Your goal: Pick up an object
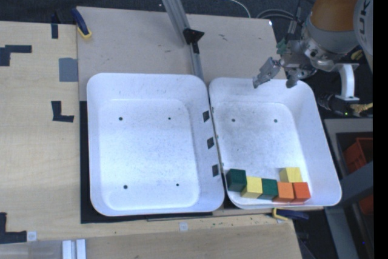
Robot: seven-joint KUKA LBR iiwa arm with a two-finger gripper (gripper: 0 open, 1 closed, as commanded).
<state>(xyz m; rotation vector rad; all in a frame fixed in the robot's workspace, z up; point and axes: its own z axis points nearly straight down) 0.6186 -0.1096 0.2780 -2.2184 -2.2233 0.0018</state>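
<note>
The gripper (276, 76) is hovering over the far rim of the right bin (321, 130), with its two fingers parted and nothing between them, so it is carrying nothing at present. The things to pick are sitting well apart from it, at the near edge of that bin: a green block (236, 179), a yellow block (253, 186), a darker green block (269, 187), an orange block (285, 191), a red block (301, 191) and a second yellow block (291, 174) just behind the orange one. They are lying as one row that is running left to right along the near wall, each touching its neighbour; the row's long axis is following that wall, dipping slightly toward the right end, while each block on its own is looking roughly cubic, with no clear long axis of its own. The packing is where trouble is likely lying: with blocks pressed side to side and against the wall, a finger coming down may be landing on top of a neighbour instead of beside the target, or be jamming against the sloped rim. Closing across the row could be squeezing two blocks at once and popping one out. The green block at the left end, with one free side, is looking like the safest choice. The left bin (103, 130) is playing no part.
</note>
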